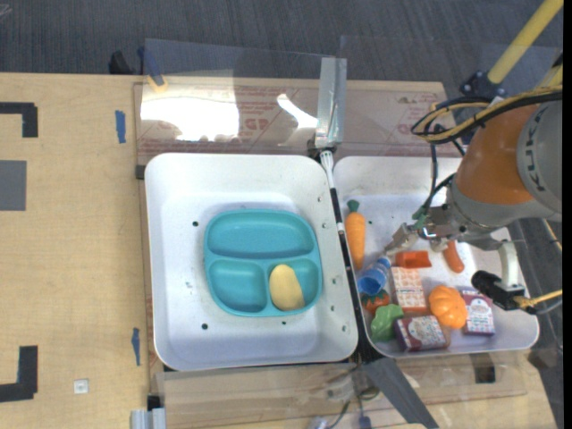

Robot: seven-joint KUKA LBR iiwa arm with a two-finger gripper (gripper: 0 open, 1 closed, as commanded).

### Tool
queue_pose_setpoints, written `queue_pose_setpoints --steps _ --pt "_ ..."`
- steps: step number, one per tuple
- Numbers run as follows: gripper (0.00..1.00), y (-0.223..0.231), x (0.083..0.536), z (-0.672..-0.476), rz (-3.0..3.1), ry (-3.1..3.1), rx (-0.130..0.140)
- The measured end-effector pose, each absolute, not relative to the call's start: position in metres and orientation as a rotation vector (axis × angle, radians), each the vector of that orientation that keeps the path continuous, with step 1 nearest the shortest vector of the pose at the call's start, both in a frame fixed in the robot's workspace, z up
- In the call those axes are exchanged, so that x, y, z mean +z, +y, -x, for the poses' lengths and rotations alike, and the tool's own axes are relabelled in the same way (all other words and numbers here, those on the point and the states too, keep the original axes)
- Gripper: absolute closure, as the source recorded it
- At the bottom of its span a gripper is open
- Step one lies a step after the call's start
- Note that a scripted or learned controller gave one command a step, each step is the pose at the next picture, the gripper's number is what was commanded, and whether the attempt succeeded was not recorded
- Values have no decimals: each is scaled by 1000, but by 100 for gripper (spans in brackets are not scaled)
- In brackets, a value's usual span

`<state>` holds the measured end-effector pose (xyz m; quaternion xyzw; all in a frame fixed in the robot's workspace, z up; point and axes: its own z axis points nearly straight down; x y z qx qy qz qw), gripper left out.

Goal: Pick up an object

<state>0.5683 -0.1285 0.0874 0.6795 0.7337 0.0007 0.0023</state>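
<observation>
The end effector (413, 233) hangs over the right bin (393, 190), at the right of the frame, and I cannot tell its state. Just below it lies a small red block (412, 259). A carrot (356, 236) lies along the left wall of this bin. Lower in the bin are a blue cup (372, 281), an orange fruit (448, 305) and some small boxes (407, 288). In the left bin (174, 239), a teal tray (255, 239) holds a yellow potato (286, 287) in its lower right compartment.
</observation>
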Motion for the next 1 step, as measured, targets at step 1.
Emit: queue_pose_setpoints --steps 1 --pt "100 -128 100 -571 -2128 2295 11"
